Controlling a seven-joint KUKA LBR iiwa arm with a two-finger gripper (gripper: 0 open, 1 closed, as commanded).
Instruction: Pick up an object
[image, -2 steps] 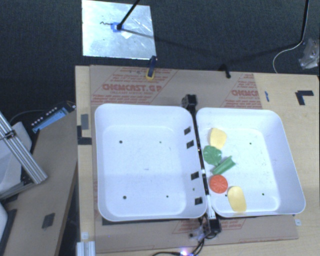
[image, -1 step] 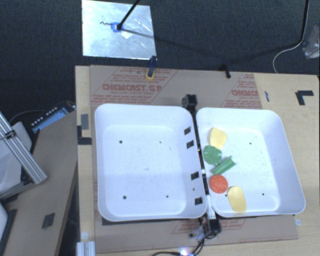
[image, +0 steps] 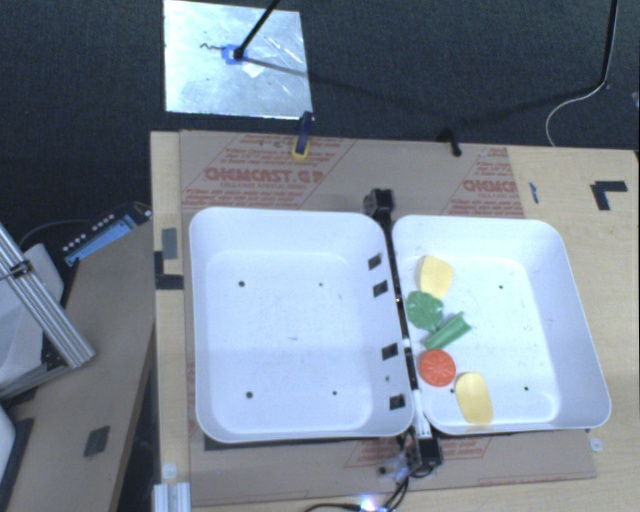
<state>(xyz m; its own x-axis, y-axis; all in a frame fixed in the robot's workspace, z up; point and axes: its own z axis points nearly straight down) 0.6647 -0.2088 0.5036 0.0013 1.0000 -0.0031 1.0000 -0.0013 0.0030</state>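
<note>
On the counter (image: 250, 165): two white bins side by side.
Left bin (image: 290, 330): bare white floor.
Right bin (image: 520, 330): four toys near its left wall.
Yellow toys: two, one (image: 435, 275) at the back, one (image: 473, 397) at the front.
Green toy (image: 432, 315): one, between them.
Orange round toy (image: 437, 368): one, just beside the front yellow one.

I see four small items along the right bin's (image: 560, 300) left side: yellow wedge (image: 435, 275); green piece (image: 434, 315); orange disc (image: 437, 369); yellow oval (image: 474, 397).
</note>
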